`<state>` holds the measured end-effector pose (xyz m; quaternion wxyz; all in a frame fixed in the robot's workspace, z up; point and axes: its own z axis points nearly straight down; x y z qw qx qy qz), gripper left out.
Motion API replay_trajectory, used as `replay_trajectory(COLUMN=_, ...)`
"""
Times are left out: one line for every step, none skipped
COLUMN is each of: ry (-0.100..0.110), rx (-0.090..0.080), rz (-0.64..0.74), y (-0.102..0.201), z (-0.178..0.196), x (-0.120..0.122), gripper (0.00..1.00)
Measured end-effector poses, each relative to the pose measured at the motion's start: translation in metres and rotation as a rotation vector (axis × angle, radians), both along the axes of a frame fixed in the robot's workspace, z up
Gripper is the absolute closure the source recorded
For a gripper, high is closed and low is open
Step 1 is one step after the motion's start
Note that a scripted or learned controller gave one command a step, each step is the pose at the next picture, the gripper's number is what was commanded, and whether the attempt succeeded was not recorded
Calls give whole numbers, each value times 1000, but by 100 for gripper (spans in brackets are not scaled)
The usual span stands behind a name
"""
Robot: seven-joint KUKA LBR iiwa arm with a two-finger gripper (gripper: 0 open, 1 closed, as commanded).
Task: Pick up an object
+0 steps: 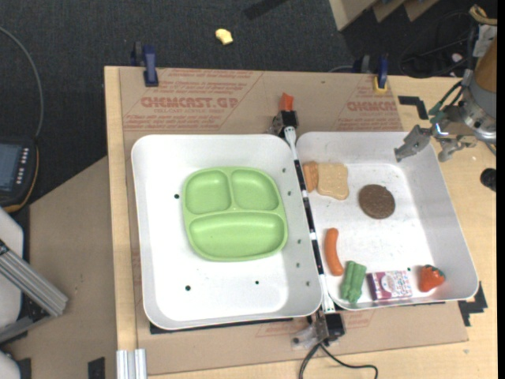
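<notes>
Two grey fingers of the gripper (pixel 430 141) stood spread apart with nothing between them, hovering over the far right corner of the right bin (pixel 442 212). Nearest to it, well inside the bin, lay a dark brown patty (pixel 377 201), with a slice of bread (pixel 332 180) just left of that. Farther off, along the near edge, lay a hot dog (pixel 333 251), a green toy (pixel 353 282), a small purple box (pixel 390 285) and a red pepper-like toy (pixel 430 277). A green divided plate (pixel 233 213) sat in the left bin (pixel 158 212).
</notes>
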<state>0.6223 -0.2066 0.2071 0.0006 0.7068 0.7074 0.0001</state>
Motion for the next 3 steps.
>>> replay_trajectory(ry=13, rx=5, rz=1, y=24, z=-128, x=-7, gripper=0)
replay_trajectory(ry=6, rx=3, rz=-2, y=36, z=-123, x=-53, gripper=0)
replay_trajectory(ry=-2, rx=-1, rz=-1, y=36, z=-112, x=-50, gripper=100)
